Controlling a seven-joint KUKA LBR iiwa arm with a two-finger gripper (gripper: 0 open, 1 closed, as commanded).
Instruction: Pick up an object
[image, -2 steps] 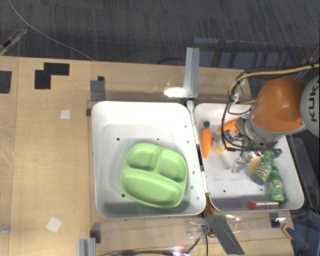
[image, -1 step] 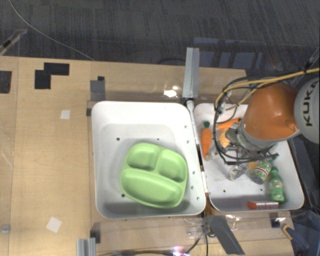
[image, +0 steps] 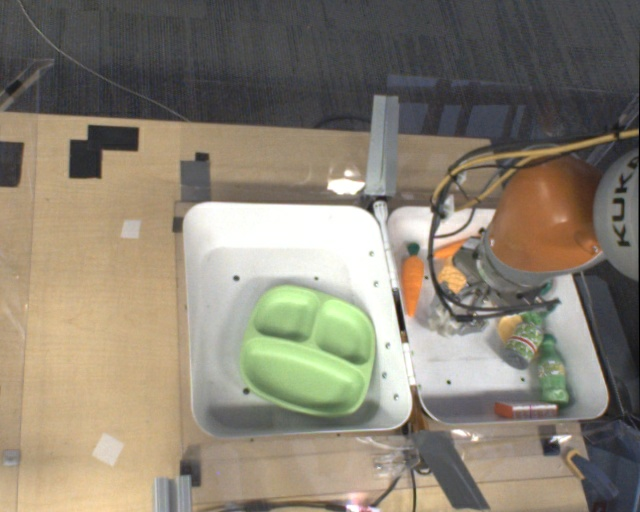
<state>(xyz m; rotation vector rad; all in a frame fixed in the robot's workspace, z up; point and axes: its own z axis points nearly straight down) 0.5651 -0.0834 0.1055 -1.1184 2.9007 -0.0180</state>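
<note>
My arm's orange band and wrist (image: 540, 225) hang low over the right bin (image: 470, 385). The gripper (image: 462, 300) reaches down among the objects near the bin's middle, beside a yellowish item (image: 453, 276). An orange carrot (image: 411, 285) lies along that bin's left wall. A green bottle (image: 551, 372) and a round green-labelled item (image: 522, 340) sit at the right side. A small red marker (image: 525, 409) lies at the front edge.
The left bin (image: 215, 240) holds a green divided plate (image: 308, 348). A metal post (image: 381, 150) stands at the back between the bins. Cables loop above the arm at the right bin's back. The wooden bench (image: 90, 330) stretches to the left.
</note>
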